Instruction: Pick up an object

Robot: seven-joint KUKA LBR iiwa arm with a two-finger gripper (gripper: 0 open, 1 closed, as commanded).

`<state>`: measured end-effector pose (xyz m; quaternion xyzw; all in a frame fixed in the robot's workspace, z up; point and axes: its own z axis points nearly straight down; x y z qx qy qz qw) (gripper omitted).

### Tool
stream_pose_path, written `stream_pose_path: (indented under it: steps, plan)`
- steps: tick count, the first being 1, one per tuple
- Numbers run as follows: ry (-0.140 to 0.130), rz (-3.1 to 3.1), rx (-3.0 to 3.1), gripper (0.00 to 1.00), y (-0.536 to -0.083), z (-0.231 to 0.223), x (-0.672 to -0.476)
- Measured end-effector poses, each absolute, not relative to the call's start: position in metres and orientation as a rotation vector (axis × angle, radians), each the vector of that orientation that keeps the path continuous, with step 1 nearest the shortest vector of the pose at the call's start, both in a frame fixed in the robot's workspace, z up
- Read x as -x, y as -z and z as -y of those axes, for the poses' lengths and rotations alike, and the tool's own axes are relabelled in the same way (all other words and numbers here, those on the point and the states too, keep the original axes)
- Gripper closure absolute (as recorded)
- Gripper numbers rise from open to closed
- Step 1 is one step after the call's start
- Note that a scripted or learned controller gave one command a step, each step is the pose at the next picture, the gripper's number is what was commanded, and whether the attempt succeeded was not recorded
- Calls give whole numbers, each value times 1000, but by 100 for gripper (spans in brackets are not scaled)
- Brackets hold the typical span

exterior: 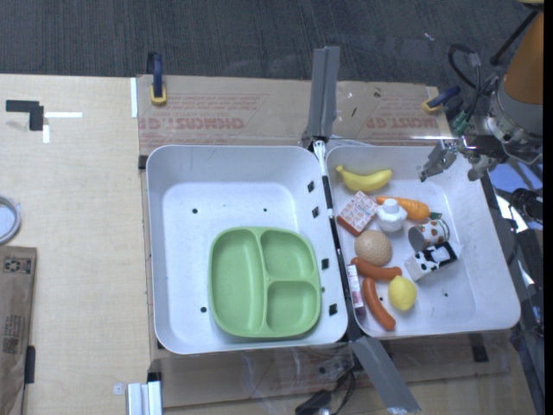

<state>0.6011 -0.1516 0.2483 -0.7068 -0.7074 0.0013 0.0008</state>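
Above the worktop point(78, 197), we see the grey arm reach in from 3 o'clock, its hand point(451, 161) poised over the far right corner of the right bin point(492, 232). The two fingers stand spread apart with nothing between them.

The candidates for picking all lie in that bin. A banana point(364, 178) rests at 12 o'clock. Below it, a red carton point(355, 213), a white bottle point(390, 213) and a carrot point(413, 207) crowd together. An egg point(372, 247) sits at the centre, with a cow figure point(430, 258) at 3 o'clock of it. Two sausages point(378, 285) and a lemon point(402, 293) lie toward 6 o'clock.

The left bin point(173, 232) carries a green divided plate point(263, 281).

We judge the main risk to be the clutter. Items touch or nearly touch, so a descending finger could land on a neighbour, push the pile aside, or pinch two things at once. Round pieces such as the egg and lemon may roll out of a closing grip. A descent straight down from here, near the bin's wall, might meet bare floor or clip the rim.
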Motion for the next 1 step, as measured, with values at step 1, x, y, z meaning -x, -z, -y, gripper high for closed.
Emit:
stream_pose_path:
  steps: [1]
  plan:
    - [-2,2307,2131,0,-97,154,-606]
